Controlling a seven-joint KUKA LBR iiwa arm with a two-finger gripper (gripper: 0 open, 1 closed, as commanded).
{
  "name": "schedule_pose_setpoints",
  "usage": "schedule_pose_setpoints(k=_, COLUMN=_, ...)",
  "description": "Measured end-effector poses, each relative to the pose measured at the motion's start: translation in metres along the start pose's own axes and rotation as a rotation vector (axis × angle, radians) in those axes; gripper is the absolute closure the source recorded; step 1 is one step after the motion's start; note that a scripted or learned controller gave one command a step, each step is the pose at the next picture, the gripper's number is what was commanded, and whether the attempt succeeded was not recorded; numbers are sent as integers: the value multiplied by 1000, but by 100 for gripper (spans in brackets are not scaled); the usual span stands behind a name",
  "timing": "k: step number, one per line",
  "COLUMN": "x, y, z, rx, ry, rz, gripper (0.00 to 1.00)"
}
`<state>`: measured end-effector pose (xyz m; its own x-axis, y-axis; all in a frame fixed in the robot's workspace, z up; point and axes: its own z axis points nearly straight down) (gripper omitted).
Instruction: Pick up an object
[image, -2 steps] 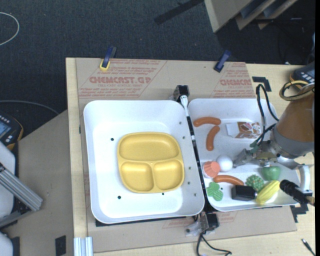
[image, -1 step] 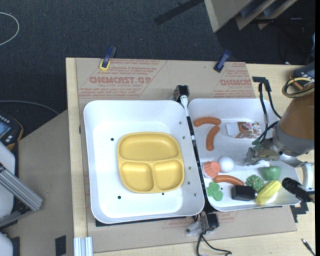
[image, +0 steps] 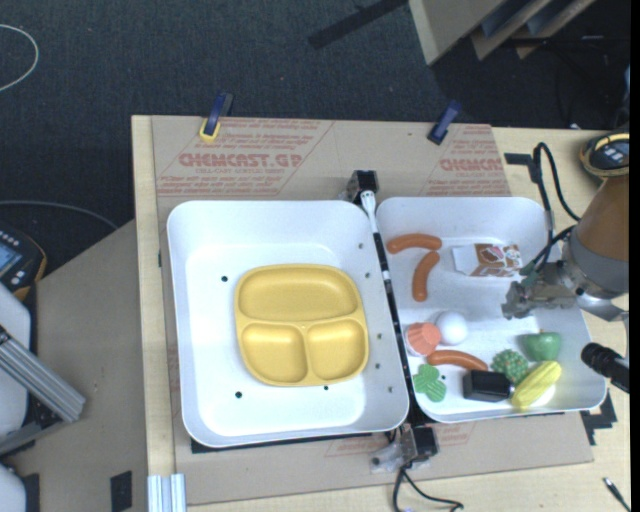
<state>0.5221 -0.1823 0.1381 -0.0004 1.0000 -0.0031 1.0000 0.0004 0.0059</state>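
Note:
My gripper (image: 527, 298) reaches in from the right and hangs low over the right bin (image: 460, 212), in its right half. Its dark fingers sit just above a green toy pepper (image: 541, 346) and below a small brown-and-white packet (image: 487, 259). I see nothing between the fingers. Two sausages lie at the bin's upper left, one level (image: 414, 242) and one slanted (image: 423, 274). A white ball (image: 454, 327) and a pinkish piece (image: 421, 337) rest mid-bin. Along the front edge lie another sausage (image: 457, 359), a green piece (image: 430, 382), a black block (image: 486, 385), broccoli (image: 510, 364) and a yellow corn cob (image: 536, 384).
The left bin (image: 200, 300) holds a yellow three-compartment plate (image: 300, 322). A black divider strip (image: 380, 270) runs between the bins. Cables (image: 545, 185) trail along the right bin's far right corner. Blue clamps (image: 214, 117) hold the cardboard at the back.

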Motion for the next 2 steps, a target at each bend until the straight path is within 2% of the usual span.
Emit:
schedule_pose_setpoints(k=1, x=-3, y=-1, z=-63, rx=-3, ry=-1, rz=-1, gripper=100)
schedule_pose_setpoints(k=2, x=-4, y=0, z=-89, rx=0, ry=0, rz=-1, gripper=100)
